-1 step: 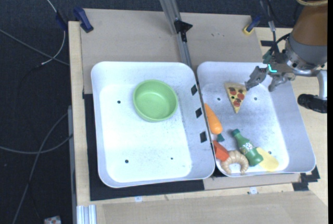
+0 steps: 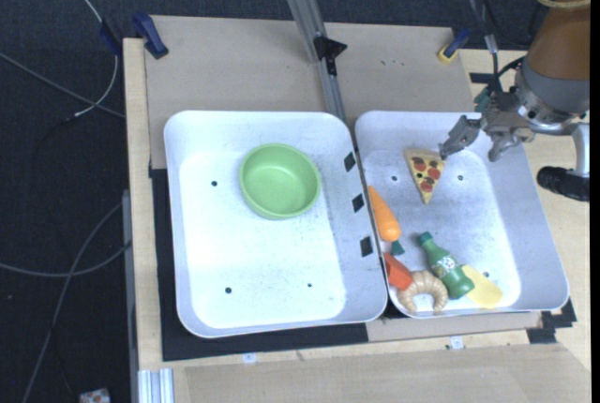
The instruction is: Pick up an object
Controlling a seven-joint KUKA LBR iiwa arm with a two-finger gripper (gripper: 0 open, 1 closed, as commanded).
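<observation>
Yellow, red-dotted pizza slice (image 2: pixel 425 172) lies in the right bin (image 2: pixel 525 204), its tip pointing toward 6 o'clock. The gripper (image 2: pixel 478 141) hangs near at its 2 o'clock, jaws spread, grasping nothing.

Bare floor surrounds pizza slice (image 2: pixel 425 173) (toys crowd front).

pizza slice (image 2: pixel 426 173) lies flat up top in the right bin (image 2: pixel 525 204), with carrot (image 2: pixel 384 216), green bottle (image 2: pixel 445 265) and croissant (image 2: pixel 424 291) lower down
</observation>
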